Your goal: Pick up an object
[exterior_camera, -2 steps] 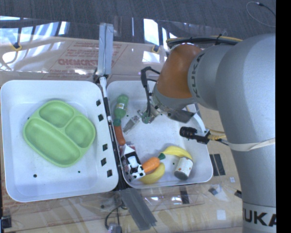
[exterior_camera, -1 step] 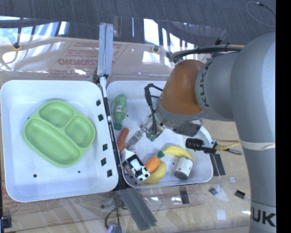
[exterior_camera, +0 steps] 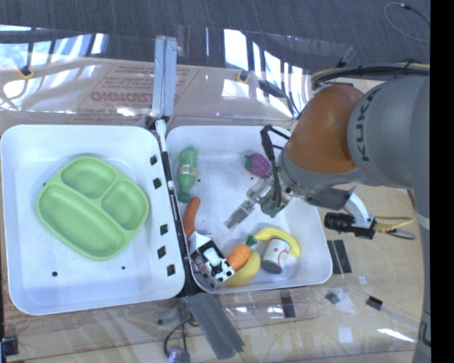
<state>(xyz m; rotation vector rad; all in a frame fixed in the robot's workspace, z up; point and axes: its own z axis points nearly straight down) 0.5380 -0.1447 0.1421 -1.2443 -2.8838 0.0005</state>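
We can't tell whether the fingers are open or shut: the gripper (exterior_camera: 242, 214) shows as one grey tip pointing down-left over bare floor of the right bin (exterior_camera: 227, 138), and nothing visible sits between the fingers. The tip hangs roughly mid-bin, apart from every object around it.

Nearest to it we see an orange carrot (exterior_camera: 191, 215) to its left, lying roughly upright in the view beside the bin's left wall. Above the carrot is a green bottle-shaped toy (exterior_camera: 186, 174) with a pale band round its middle. A purple grape-like toy (exterior_camera: 258, 164) lies up and right of the tip, close under the wrist housing.

Below the tip, along the bin's near edge, things cluster: a yellow banana (exterior_camera: 278, 237) arched over a small white cup (exterior_camera: 273, 258), a second small carrot (exterior_camera: 240, 256) with a green top touching another yellow piece beneath it, and a black-and-white toy (exterior_camera: 209, 264) in the near left corner. These are bunched tight, some touching.

The arm's orange band and grey link cover the bin's upper right corner.

The left bin (exterior_camera: 23, 278) holds a green divided plate (exterior_camera: 93, 206) with three compartments, lying flat, well apart from the gripper
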